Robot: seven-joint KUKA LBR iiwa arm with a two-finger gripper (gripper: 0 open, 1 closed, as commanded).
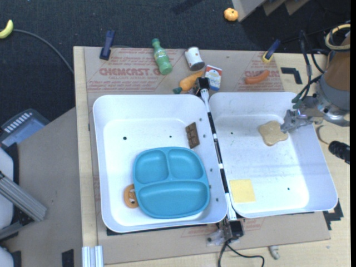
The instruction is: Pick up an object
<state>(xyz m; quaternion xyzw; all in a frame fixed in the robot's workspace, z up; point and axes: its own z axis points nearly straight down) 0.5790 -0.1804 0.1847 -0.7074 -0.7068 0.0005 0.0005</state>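
A tan slice of bread (pixel 271 133) lies in the right bin (pixel 311 199), toward its far right. My gripper (pixel 291 121) comes in from the right and sits low at the bread's upper right edge, touching or nearly touching it. A yellow square of cheese (pixel 242 191) lies flat near the right bin's front left corner. In the left bin (pixel 111 149) there is a blue divided plate (pixel 171 182), with a brown chocolate bar (pixel 192 135) behind it and a small orange pretzel (pixel 130 196) tucked at its left edge.
Behind the bins on the board lie a green bottle (pixel 162 56), a white can (pixel 194 58), a small carton (pixel 213 77), a carrot (pixel 189 82) and a sausage (pixel 257 78). Blue clips (pixel 107 44) hold the board's far edge. Cables hang at the right.
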